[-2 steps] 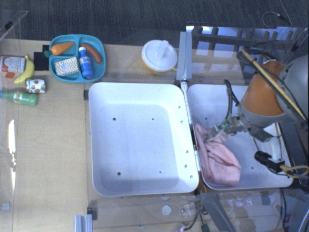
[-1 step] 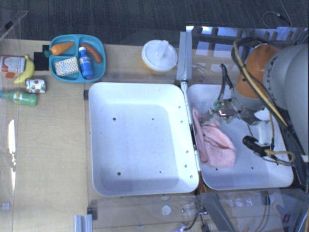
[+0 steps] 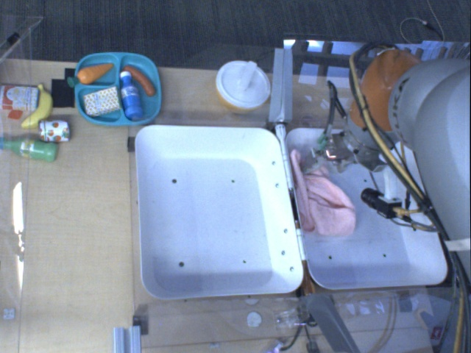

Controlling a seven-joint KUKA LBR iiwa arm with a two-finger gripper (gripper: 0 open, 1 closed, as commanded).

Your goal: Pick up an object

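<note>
1. Pale wooden surface [image 3: 66, 234] carried two shallow white plastic bins side by side, with dark carpeted floor [image 3: 184, 13] beyond its far edge.
2. The larger left white bin [image 3: 213, 212] showed only its bare floor with small dark holes.
3. The right white bin [image 3: 383, 263] held a crumpled pink cloth [image 3: 327, 204], lying against the bin's left wall, near the divide between the two bins.
4. A blue divided plastic tray [image 3: 151, 101] sat on the surface at the far left, holding an orange toy carrot [image 3: 96, 73], a blue bottle [image 3: 131, 96], a reddish sausage-shaped toy [image 3: 146, 81] and a speckled pale block [image 3: 101, 101].
5. Left of the tray lay a yellow toy banana [image 3: 40, 107], a small printed can [image 3: 54, 130] and a green bottle [image 3: 31, 149] on its side.
6. A round white lidded cup [image 3: 243, 84] stood just beyond the left bin's far edge.
7. The grey arm [image 3: 434, 109] with its orange band [image 3: 379, 72] reached in from the right, cables looped about it.
8. Its end effector [image 3: 331, 151] hung over the far part of the right bin, just above the cloth's far end; whether it was released or clenched could not be told.
</note>
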